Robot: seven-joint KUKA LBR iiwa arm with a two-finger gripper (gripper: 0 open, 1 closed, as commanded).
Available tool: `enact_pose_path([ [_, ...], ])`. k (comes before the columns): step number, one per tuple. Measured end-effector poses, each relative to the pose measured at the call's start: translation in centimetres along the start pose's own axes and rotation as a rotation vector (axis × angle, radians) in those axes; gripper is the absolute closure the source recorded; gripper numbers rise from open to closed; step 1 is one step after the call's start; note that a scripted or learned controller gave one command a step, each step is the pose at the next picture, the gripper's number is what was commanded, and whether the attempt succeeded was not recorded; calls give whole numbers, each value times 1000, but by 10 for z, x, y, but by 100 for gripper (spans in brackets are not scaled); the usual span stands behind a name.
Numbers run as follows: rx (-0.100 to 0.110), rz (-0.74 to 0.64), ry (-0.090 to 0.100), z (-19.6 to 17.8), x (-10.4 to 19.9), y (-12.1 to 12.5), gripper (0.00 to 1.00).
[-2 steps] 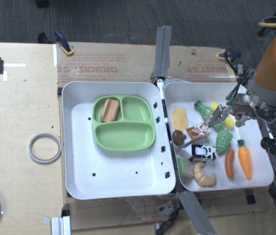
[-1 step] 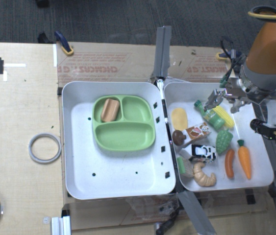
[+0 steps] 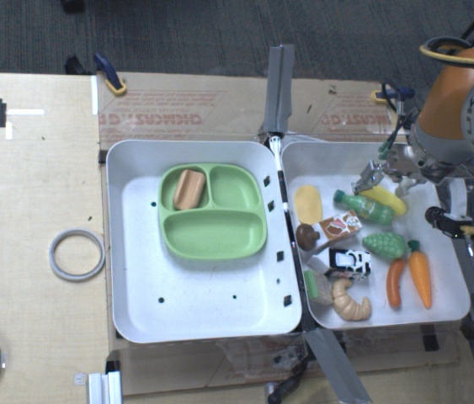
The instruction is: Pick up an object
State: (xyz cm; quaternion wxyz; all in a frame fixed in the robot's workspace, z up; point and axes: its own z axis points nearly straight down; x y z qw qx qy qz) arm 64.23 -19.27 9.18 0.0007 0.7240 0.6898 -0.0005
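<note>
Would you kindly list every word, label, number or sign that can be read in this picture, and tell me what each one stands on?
Red print on the cardboard sheet behind the bins: it appears upside down from this view and is too blurred to read.
Wrapper of the small snack packet in the right bin: printed markings, too small to read.
Black and white toy in the right bin: markings, no legible text.
No text can be read with confidence.

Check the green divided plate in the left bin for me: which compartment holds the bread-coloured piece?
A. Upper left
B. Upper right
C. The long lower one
A: the tan piece lies in the upper-left compartment of the green plate.
</note>
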Motion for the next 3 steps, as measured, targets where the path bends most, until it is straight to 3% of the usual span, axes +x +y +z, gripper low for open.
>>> enact_pose_path([
  [1,2,159,2,0,-1,-36,0],
  [2,2,161,2,-9,-1,-36,100],
  [3,2,242,0,-109,25,-39,100],
])
